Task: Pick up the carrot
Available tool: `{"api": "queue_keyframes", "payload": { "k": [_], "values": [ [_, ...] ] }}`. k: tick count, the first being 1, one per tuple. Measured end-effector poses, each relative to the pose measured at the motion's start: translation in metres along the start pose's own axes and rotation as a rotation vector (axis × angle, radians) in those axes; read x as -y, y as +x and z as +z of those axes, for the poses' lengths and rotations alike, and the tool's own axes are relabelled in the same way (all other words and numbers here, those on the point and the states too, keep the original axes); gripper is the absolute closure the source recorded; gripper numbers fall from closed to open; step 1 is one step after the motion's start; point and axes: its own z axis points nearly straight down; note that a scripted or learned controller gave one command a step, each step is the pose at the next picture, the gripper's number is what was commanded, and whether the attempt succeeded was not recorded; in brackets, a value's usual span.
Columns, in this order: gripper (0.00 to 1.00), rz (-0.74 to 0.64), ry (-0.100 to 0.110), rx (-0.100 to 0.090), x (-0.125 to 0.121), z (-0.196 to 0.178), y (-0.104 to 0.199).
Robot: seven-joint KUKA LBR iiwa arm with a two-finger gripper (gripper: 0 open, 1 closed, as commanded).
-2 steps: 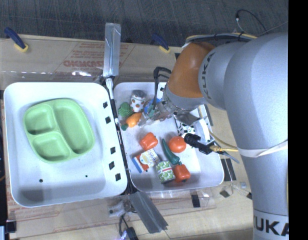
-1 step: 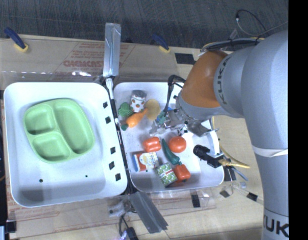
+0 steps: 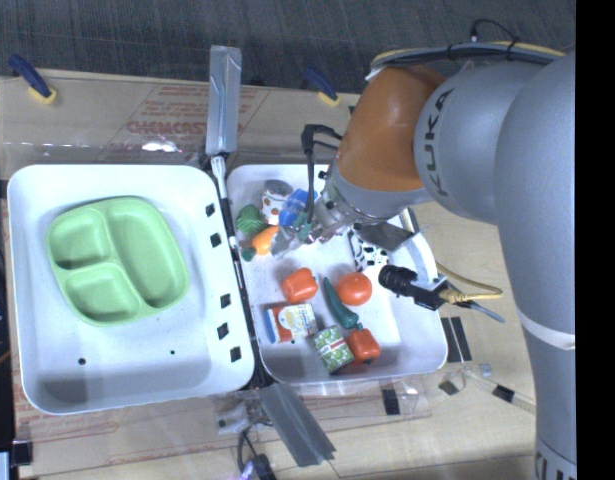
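- Two white bins; jaws sit low in the right bin, their state impossible to tell.
- Carrot lies just left of them.
- Tomato lies below; green tray sits far left.

Dark grey carpet lies beyond the pale wooden bench; lighting is even.

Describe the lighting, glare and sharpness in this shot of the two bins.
Camera view: even overhead light; soft shadow in the left bin's lower corner; bright glare on the clear sheet behind it; the arm throws shade on the right bin's far end, where the small items around the claw look soft and hard to tell apart.
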Motion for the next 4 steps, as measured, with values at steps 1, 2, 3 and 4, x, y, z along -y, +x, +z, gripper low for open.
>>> {"api": "queue_keyframes", "payload": {
  "k": [1, 2, 3, 4],
  "values": [
    [1.00, -0.004, 0.001, 0.000, 0.000, -0.010, 0.000],
    [0.00, -0.004, 0.001, 0.000, 0.000, -0.010, 0.000],
    [0.00, -0.134, 0.001, -0.001, -0.006, 0.100, -0.055],
    [0.00, -0.134, 0.000, 0.000, -0.048, 0.099, -0.070]
  ]
}}
